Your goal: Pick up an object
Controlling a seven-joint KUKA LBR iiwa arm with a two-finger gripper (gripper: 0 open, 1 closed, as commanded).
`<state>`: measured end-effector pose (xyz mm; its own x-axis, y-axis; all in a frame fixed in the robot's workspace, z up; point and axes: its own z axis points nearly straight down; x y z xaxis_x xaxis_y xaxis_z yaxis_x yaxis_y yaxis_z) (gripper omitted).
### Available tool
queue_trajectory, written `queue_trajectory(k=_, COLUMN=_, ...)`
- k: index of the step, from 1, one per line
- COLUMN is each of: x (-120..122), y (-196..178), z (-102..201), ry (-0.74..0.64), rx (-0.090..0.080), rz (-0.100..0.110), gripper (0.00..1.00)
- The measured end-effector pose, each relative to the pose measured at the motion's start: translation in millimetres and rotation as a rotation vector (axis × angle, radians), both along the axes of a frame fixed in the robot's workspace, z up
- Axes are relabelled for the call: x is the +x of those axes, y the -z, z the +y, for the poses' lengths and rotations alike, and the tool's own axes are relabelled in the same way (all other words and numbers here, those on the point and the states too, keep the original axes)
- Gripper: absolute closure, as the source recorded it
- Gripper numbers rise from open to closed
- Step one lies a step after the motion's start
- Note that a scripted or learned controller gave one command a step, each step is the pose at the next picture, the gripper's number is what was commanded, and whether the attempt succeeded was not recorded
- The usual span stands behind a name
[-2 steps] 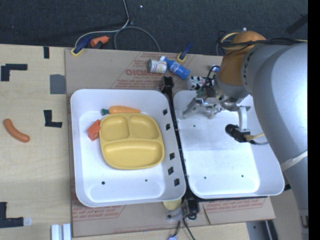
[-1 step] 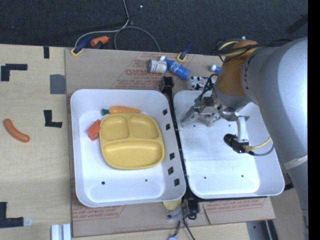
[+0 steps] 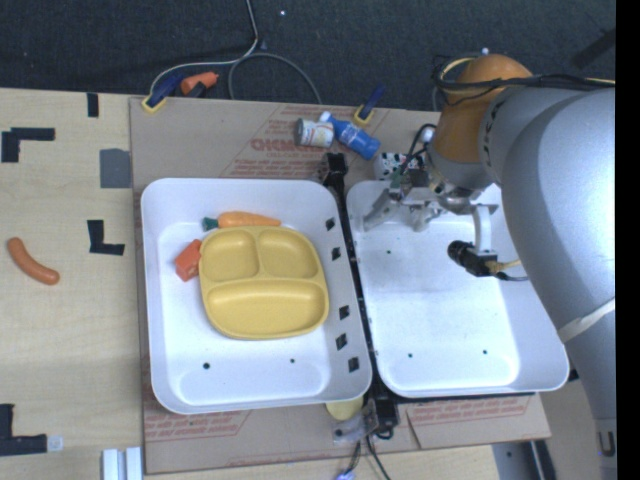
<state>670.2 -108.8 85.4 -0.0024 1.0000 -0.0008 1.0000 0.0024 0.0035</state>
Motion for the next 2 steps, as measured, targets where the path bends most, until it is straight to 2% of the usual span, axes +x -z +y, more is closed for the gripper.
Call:
queue_trajectory(k=1, x=-0.6, y=-10.8, z=0.2, ry=-0.001, rx=-0.003, rz=-0.001, gripper=1.0)
queue_trajectory(k=2, x=-29.7, y=-105.5, z=75.6, ry=-0.006, rx=0.004, rz=-0.004, gripper=1.0)
